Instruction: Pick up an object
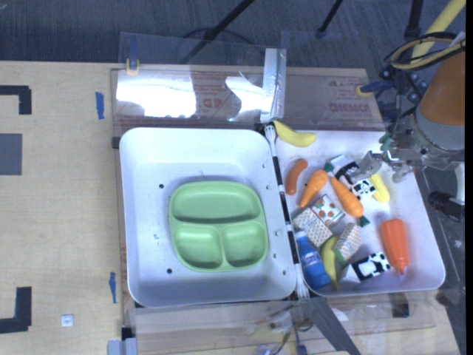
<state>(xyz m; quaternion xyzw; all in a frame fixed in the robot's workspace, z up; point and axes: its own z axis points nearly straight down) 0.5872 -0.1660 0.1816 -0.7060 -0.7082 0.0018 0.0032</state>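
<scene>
In the shallow white right-hand bin [432, 261], toys lie crowded and touching, so the metal two-finger gripper [390, 156], its state impossible to tell, above the small yellow piece [379, 188], may snag a neighbour or slip.

Wooden bench [59, 220] carries two shallow white bins side by side, touching along a shared edge. Right bin [432, 265] sits directly under the gripper [386, 160], w/ its far right rim nearest the hand; left bin [140, 161] lies further from the hand, on the side away from the arm. Black tape marks [18, 98] & blue tape bits [100, 103] on bare wood, beyond the left bin, furthest from the hand
</scene>
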